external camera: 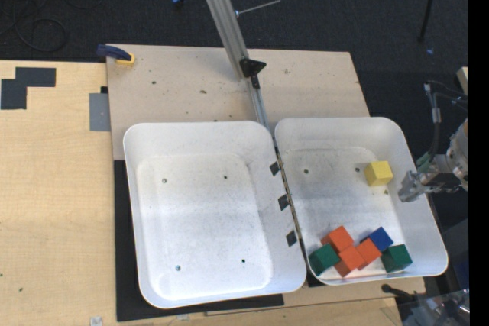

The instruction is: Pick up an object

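Claw: your gripper point(409, 187) sits at the right bin's point(336, 135) right rim; its grip state I cannot tell.
Yellow cube point(378, 172): just left of it.
Other blocks point(359, 248): clustered at the near corner.

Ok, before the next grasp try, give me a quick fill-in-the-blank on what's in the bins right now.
1. All the blocks lie in the ____ bin as the camera sees it.
2. The block that sits alone, apart from the cluster, is ____ in colour.
3. The cluster sits in the bin's ____ corner, toward the camera.
4. The gripper is at that bin's right rim, nearest the ____ block.

Missing words: right; yellow; near; yellow
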Robot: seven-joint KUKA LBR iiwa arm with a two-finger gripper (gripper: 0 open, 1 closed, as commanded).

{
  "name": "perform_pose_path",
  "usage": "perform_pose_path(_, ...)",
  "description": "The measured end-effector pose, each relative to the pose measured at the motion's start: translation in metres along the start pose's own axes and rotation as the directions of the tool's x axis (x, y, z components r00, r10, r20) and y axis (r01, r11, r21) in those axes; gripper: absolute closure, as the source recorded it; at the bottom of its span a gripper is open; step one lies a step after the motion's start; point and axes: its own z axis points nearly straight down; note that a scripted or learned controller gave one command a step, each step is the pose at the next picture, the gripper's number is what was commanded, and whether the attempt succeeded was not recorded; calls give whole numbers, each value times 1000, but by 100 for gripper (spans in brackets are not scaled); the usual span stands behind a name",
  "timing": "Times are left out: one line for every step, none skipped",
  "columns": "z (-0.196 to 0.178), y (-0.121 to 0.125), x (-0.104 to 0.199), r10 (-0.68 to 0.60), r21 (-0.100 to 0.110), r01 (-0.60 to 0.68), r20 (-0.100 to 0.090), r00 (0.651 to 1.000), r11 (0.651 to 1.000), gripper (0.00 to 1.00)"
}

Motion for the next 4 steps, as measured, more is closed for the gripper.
perform_pose_path(27,0,1,2,9,-2,-3,1000,1000,100)
perform_pose_path(14,18,50,-4,5,4,-4,1000,1000,100)
perform_pose_path(13,34,110,-4,6,4,-4,1000,1000,100)
perform_pose_path(18,47,152,-2,7,2,-4,1000,1000,100)
